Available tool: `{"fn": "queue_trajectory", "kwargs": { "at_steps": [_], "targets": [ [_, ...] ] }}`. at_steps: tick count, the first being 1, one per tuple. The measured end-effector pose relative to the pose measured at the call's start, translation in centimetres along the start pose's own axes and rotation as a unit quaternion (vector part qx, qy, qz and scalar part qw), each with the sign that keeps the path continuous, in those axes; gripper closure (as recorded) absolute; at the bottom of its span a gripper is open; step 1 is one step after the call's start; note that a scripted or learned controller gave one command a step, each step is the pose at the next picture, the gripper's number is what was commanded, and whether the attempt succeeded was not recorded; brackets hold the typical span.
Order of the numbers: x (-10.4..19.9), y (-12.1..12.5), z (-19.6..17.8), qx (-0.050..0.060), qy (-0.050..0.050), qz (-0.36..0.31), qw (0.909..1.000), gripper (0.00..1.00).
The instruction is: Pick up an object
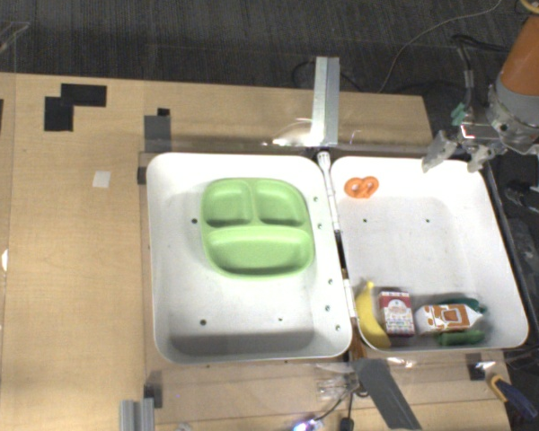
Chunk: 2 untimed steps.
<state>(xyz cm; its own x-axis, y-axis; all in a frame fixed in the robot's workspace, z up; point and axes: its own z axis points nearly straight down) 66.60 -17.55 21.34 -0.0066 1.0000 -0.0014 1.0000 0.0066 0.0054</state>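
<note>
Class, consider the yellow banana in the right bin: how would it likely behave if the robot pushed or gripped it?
The banana is curved, so it would probably pivot rather than roll. It touches the small carton, so a push may shove both. Its skin looks smooth, perhaps slippery.

A single fixed camera looks down at a slant from above the worktop's (63, 268) near edge, set far enough back to take in both white bins (175, 330) whole; the far right corner, probably, falls outside.
</note>
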Motion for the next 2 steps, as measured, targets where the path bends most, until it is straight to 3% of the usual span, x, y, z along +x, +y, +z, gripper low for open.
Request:
{"fn": "queue_trajectory", "kwargs": {
  "at_steps": [1, 2],
  "targets": [
    [7.5, -2.4, -4.5, 0.0, 0.001, -0.054, 0.9985, 0.0],
    [0.9, -1.3, -2.8, -0.001, -0.001, -0.226, 0.9742, 0.0]
  ]
}}
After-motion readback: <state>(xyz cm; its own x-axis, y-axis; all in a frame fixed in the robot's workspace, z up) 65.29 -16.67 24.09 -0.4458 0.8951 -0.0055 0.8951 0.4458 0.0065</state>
